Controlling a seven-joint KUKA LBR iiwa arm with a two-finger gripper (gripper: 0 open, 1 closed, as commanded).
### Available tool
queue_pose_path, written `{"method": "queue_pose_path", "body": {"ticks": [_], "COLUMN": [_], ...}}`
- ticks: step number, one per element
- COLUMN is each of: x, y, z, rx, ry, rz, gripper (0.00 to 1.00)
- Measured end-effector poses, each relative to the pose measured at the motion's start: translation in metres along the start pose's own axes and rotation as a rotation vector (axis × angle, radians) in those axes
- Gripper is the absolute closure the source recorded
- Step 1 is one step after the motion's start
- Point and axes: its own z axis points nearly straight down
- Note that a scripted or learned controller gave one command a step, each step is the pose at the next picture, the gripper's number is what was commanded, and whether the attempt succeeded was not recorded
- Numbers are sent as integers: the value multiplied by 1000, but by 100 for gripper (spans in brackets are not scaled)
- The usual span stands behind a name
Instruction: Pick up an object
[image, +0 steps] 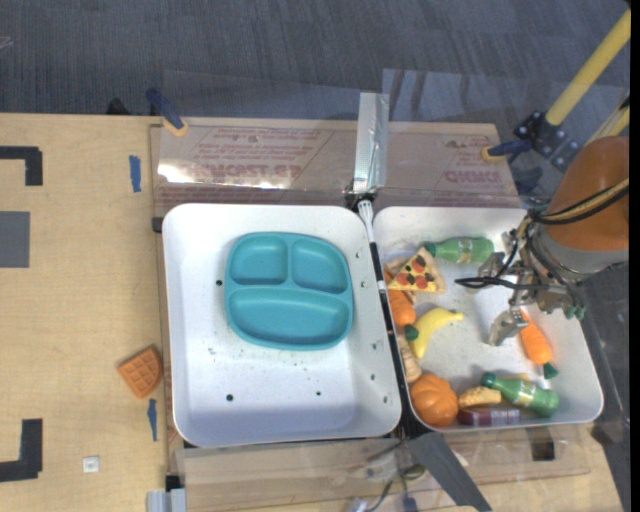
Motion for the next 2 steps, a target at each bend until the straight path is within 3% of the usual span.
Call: {"method": "queue_pose_path", "body": {"ticks": [1, 2], "x": [51, 47], "y": [-36, -36], "z": [0, -15], "rx": [2, 5], "ry": [1, -15], "rz": [200, 198], "gripper": [0, 100]}}
